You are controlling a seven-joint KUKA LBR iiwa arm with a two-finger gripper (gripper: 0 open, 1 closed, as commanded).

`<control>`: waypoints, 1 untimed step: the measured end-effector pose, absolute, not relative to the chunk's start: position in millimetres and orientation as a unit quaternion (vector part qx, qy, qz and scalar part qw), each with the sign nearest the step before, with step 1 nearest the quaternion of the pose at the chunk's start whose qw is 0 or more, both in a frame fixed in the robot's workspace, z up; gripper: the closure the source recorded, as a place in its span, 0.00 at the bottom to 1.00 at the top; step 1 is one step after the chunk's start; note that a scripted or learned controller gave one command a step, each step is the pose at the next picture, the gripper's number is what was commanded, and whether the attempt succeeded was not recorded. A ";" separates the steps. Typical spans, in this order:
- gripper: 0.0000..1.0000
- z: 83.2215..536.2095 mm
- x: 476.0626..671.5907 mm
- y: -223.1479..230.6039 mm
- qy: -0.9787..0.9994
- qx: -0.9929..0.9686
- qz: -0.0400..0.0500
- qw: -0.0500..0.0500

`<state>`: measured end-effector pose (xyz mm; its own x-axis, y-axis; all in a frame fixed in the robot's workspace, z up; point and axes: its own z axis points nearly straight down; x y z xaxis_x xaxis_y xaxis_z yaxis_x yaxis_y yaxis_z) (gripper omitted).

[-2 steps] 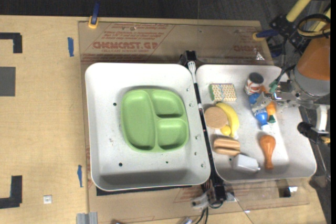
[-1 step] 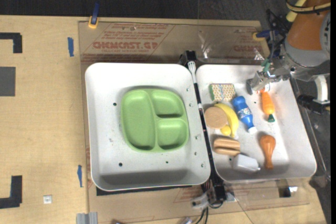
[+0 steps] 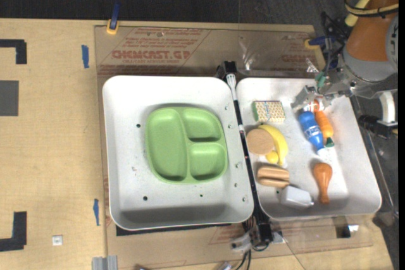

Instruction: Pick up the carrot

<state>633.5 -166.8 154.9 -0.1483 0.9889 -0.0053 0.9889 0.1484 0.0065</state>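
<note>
The carrot (image 3: 326, 124) is a small orange piece lying in the right bin (image 3: 361, 155), near its far right side. It rests against a blue bottle (image 3: 311, 128) on its left. My gripper (image 3: 316, 97) hangs just beyond the far ends of the carrot and the bottle, coming down from the grey and orange arm (image 3: 372, 41) at the upper right. The gripper's metal parts hide the carrot's far tip.
The right bin also holds a speckled cracker box (image 3: 268, 111), a banana (image 3: 278, 141), a round brown cookie (image 3: 258, 141), a hot dog (image 3: 273, 176), a drumstick (image 3: 323, 179) and a white block (image 3: 295, 197). The left bin (image 3: 120, 136) holds a green divided plate (image 3: 186, 143).
</note>
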 end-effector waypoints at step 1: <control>0.00 95.5 611.6 -208.9 0.779 0.627 0.002 0.003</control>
